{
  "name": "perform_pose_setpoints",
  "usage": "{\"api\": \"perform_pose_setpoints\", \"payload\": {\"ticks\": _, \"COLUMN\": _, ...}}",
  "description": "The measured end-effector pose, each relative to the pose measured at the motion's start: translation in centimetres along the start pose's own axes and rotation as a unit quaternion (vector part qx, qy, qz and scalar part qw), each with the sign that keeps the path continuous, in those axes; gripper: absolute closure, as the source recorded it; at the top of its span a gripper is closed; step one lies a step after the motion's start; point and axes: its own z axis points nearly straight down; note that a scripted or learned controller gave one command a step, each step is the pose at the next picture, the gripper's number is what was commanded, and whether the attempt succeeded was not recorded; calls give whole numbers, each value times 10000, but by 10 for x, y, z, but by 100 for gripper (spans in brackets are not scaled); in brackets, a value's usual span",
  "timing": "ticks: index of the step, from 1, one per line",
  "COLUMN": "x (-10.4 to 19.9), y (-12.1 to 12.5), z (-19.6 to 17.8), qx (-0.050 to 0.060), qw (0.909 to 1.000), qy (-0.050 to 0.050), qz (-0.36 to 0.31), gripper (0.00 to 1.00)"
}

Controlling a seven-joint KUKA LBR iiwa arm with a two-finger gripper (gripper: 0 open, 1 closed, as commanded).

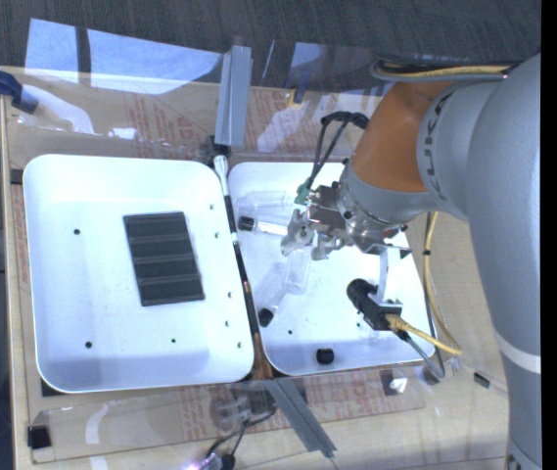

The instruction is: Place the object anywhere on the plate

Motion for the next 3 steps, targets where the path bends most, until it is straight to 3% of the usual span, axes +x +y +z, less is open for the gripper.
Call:
{"api": "perform_pose_setpoints", "payload": {"ticks": 1, "x": 72, "y": -60, "z": 30, "qx": 19, "qw": 9881, "qy": -4, "qz": 1538, "gripper": 100}}
{"api": "perform_pose_setpoints", "payload": {"ticks": 2, "x": 169, "y": -98, "z": 30, "qx": 3, "qw": 9828, "qy": -6, "qz": 1846, "gripper": 100}}
{"api": "perform_pose_setpoints", "payload": {"ticks": 3, "x": 149, "y": -67, "z": -19, "qx": 6, "qw": 9592, "qy": -4, "qz": 2826, "gripper": 100}}
